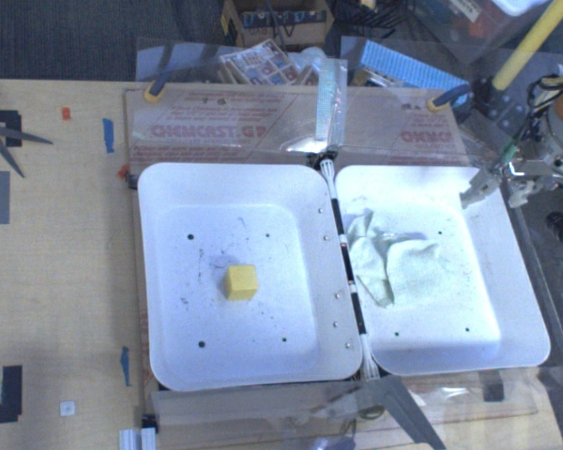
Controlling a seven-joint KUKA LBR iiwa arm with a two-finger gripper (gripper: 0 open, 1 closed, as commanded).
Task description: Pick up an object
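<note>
Right now a yellow block [241, 282] sits flat near the middle of the left bin [169, 204], corners toward the bin's edges. A white cloth [385, 261] lies crumpled in the right bin [507, 326].

Two shallow white bins sit side by side on the bench, the left bin [169, 195] holding one yellow block [241, 282] and the right bin [507, 279] one crumpled white cloth [385, 261]. One clear plastic sheet [263, 120] lies at the far side.
</note>
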